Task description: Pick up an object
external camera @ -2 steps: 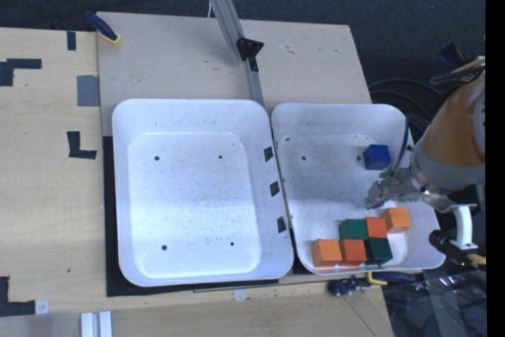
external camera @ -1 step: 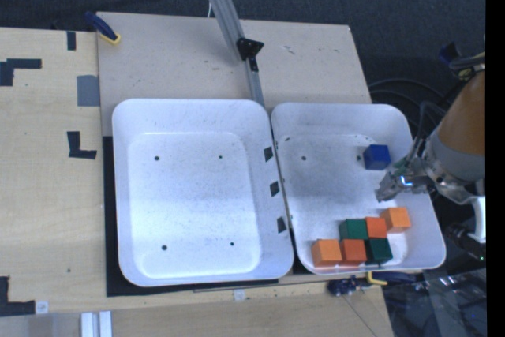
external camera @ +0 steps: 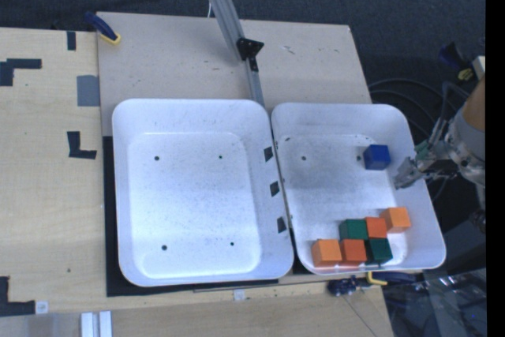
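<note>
Two shallow white bins sit side by side on the wooden bench; we note smooth, rounded-corner plastic walls, speckled with dark marks. The left bin (external camera: 189, 193) shows four small dark dots on its floor. The right bin (external camera: 331, 130) holds seven blocks, all small cubes with flat matte faces. One blue block (external camera: 376, 157) stands alone near the right wall, well apart from the rest. Four orange blocks (external camera: 326, 251) and two green blocks (external camera: 354, 230) cluster in the near right corner, touching one another. The gripper (external camera: 406, 174) hangs over the right rim, just beside the blue block; we cannot tell how its jaws stand. A grey metal rod (external camera: 223, 4) slants across the bench.
</note>
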`<state>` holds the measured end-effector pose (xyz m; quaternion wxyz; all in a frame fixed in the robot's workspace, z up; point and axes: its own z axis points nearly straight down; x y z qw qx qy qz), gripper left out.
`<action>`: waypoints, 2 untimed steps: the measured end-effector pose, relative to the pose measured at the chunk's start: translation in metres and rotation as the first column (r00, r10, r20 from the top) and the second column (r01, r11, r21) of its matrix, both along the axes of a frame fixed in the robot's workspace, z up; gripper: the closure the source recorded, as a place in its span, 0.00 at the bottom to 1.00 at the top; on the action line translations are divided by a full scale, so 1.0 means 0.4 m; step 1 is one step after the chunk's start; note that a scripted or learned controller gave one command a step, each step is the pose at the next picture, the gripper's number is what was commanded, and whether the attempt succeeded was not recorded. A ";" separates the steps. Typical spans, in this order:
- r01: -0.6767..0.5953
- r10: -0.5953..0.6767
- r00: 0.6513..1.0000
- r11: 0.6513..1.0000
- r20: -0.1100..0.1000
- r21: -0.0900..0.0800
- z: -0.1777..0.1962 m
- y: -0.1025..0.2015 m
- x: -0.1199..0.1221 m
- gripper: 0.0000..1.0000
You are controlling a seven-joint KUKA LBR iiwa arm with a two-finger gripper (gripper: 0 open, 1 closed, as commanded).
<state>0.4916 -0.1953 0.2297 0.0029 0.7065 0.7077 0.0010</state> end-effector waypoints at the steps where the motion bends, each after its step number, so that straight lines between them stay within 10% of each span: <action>1: 0.000 0.000 1.000 1.000 -0.005 0.002 0.020 0.001 0.001 1.00; 2: -0.006 0.006 1.000 1.000 -0.005 0.004 0.041 0.135 0.027 1.00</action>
